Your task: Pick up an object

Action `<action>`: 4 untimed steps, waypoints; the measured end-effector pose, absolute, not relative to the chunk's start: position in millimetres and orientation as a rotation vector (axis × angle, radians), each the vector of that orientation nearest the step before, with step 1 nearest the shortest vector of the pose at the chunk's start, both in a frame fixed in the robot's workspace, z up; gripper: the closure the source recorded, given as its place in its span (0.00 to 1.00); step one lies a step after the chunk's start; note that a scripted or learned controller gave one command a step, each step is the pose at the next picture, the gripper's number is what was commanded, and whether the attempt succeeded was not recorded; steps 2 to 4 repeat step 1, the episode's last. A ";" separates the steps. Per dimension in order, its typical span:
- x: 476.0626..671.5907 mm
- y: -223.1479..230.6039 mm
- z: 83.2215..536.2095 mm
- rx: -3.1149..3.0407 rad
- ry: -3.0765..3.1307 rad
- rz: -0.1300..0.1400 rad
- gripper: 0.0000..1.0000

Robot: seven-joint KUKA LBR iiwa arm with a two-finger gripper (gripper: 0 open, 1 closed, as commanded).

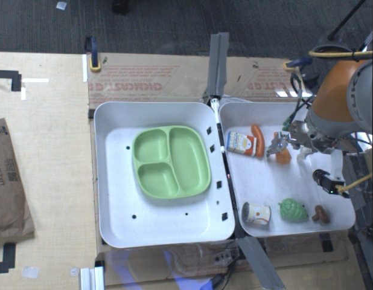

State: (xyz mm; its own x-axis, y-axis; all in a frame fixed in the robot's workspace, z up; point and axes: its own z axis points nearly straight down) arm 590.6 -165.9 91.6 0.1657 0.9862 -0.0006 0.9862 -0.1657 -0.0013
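Observation:
My gripper (pixel 277 145) hangs low over the right bin (pixel 331 222), near its back middle, reaching in from the right. A small orange object (pixel 284 157) lies right below and beside its tip; whether they touch I cannot tell. Just left of the gripper lie a red-orange sausage-shaped toy (pixel 258 139) and a small white carton with orange and blue print (pixel 238 142). Along the bin's front sit a small white can on its side (pixel 257 213), a green knobbly object (pixel 293 210) and a small brown object (pixel 320 214).
The left bin (pixel 114 222) holds a green three-compartment plate (pixel 171 161). A grey divider bar (pixel 218 65) runs between the bins at the back. A brown paper bag (pixel 8 180) lies on the bench at far left. Cables (pixel 331 185) hang by the arm's wrist.

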 end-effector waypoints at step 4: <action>590.4 -167.1 100.7 -2.401 -2.025 0.003 1.00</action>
